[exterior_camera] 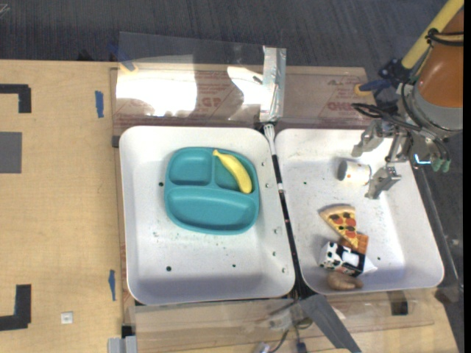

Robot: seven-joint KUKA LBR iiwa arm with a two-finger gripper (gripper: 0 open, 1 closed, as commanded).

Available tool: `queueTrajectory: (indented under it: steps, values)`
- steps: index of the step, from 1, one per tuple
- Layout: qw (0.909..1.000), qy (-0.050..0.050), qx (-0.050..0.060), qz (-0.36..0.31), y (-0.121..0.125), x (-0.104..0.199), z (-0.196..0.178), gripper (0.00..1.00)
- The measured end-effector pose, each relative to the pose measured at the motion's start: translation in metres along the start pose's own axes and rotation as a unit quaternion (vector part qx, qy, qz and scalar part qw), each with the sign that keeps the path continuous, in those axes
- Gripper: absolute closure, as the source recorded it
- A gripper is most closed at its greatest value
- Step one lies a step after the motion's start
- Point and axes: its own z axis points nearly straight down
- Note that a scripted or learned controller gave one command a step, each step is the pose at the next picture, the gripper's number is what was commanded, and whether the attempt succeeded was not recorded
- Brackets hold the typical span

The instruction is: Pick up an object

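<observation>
The grey arm comes in from the right, its orange band (444, 87) above the wrist and up-right of the fingers. The gripper (374, 164) hangs below and left of the wrist, its two fingers (361, 145) pointing down-left and set apart (nothing lies between them).

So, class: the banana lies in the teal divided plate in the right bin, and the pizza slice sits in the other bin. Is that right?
Not quite. The camera view shows the banana in the teal divided plate in the left bin, not the right. The pizza slice does sit in the other bin.
</observation>
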Motion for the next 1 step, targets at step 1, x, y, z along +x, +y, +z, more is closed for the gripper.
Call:
queueTrajectory:
  steps: [1]
  values:
    - [0.9929, -0.009, 0.001, -0.119, 0.0125, -0.0088, 0.1372, 0.0]
